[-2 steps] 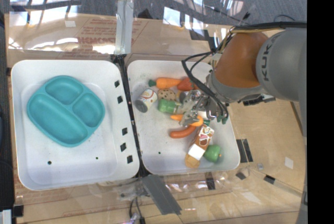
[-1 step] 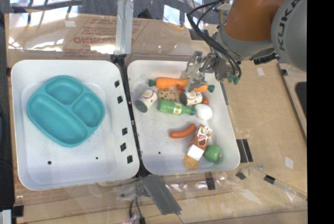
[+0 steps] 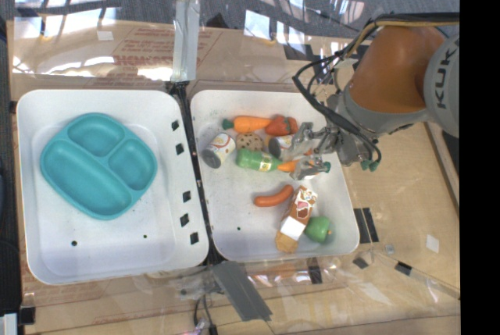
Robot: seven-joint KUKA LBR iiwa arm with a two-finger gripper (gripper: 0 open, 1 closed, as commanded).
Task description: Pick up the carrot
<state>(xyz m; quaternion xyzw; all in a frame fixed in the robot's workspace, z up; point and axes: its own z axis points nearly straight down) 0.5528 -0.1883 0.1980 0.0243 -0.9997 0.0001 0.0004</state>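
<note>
- Camera view: the metal two-finger gripper (image 3: 311,150) sits low in the right shallow white bin (image 3: 234,244), near its right wall; whether it is spread or closed I cannot tell, since the metal parts blur together.
- The task's thing, a long orange plastic carrot with a green stub (image 3: 250,123), lies near the top of that bin, just left of a dark red rounded toy (image 3: 281,125) and apart from the gripper.
- Risk, as I judge it: a small orange piece (image 3: 287,166) beside the gripper and an orange-red sausage (image 3: 273,197) lower down could be taken for the carrot; crowded neighbours could also be knocked or caught.
- The right bin also holds a green bottle (image 3: 258,162), a small white can (image 3: 219,149), a brown speckled cookie (image 3: 250,143), a tan carton (image 3: 297,216) and a green apple (image 3: 319,229).
- The left white bin (image 3: 47,247) holds a teal divided plate (image 3: 98,163).
</note>
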